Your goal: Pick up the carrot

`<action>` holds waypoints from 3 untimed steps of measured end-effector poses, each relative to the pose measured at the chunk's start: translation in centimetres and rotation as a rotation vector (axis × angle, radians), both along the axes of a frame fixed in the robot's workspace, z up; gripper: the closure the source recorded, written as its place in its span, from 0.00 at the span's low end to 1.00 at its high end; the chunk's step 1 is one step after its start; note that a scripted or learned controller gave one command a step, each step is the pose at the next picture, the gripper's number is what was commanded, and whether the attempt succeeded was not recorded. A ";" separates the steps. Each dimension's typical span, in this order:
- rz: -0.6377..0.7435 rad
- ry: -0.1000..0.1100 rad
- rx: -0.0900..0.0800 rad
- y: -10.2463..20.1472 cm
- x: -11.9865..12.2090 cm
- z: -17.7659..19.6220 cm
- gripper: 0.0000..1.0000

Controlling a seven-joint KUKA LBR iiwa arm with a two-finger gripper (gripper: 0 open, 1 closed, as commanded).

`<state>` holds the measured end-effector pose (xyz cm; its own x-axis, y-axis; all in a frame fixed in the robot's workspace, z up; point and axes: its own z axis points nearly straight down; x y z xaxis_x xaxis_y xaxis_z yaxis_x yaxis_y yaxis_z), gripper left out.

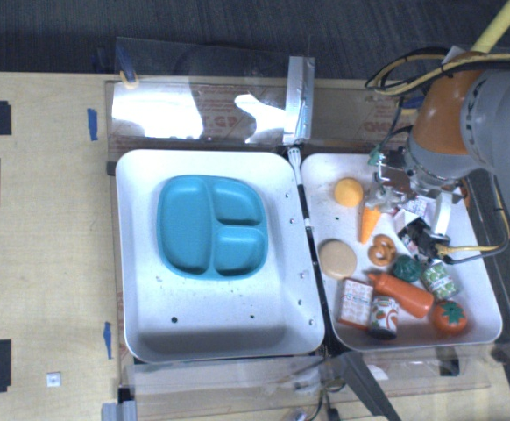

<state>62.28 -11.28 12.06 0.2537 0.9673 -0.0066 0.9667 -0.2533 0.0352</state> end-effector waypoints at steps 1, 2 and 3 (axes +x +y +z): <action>-0.035 0.020 0.018 6.1 -5.8 10.7 1.00; 0.194 0.030 0.011 8.9 -8.1 15.0 1.00; 0.450 0.031 0.005 8.1 -6.0 16.5 1.00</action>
